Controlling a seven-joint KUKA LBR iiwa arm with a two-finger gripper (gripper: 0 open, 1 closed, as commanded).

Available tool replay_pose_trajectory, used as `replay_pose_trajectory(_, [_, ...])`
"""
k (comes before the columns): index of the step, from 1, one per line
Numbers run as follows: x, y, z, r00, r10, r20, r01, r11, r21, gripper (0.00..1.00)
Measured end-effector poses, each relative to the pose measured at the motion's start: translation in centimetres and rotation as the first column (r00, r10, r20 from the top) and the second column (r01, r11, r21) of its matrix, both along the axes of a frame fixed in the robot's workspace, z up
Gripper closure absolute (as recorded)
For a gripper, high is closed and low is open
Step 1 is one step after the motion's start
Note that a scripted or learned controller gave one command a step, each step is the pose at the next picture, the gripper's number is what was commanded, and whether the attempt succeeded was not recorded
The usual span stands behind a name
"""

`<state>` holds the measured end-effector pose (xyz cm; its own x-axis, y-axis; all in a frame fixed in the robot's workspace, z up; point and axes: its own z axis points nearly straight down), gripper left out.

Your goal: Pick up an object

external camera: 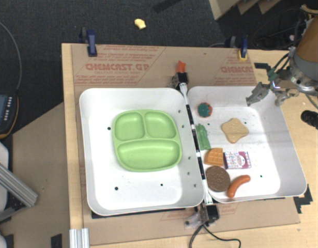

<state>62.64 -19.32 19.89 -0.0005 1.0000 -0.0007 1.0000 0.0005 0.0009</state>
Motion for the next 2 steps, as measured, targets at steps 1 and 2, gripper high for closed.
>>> replay_pose_trajectory(1, [-2.8, 3.6, -10.4, 1.000, 0.002, -0.012, -0.002, 1.000, 0.005, 0.00])
replay_pose_trajectory(2, [-1.2, -2.1, -11.3, 1.000, -0.002, 0.003, 0.002, 1.000, 0.002, 0.00])
